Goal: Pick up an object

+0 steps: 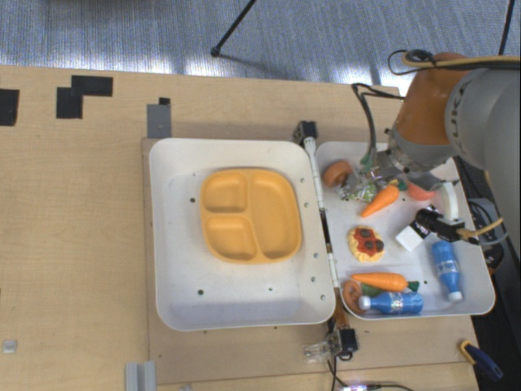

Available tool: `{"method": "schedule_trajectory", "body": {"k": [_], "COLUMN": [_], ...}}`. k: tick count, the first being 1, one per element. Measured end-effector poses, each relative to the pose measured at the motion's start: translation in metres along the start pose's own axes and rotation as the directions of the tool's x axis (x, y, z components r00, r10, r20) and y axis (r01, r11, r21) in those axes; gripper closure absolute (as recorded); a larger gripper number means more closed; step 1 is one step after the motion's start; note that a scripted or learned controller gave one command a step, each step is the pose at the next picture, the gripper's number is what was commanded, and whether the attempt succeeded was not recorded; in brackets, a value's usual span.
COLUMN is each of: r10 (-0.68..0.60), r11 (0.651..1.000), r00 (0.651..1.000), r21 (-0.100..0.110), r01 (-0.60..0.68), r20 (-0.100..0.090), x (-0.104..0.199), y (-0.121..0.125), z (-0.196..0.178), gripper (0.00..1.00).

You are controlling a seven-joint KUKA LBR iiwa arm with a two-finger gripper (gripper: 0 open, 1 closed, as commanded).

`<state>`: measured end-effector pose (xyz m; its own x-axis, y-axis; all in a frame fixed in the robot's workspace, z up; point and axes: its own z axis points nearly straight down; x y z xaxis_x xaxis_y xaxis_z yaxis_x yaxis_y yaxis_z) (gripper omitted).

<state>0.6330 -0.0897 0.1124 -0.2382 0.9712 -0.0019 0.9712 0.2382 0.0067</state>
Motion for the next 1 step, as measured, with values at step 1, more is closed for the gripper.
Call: {"method": "schedule_trajectory", "body": {"k": [1], "r10": [0.121], "r11": [0.993], "r00": [0.993], "r21": [0.002], "r01": [-0.121], "r20": [0.0], "x": [0.0384], "y": [-0.0233], "z": [-0.1092], "gripper": [1.0]}}
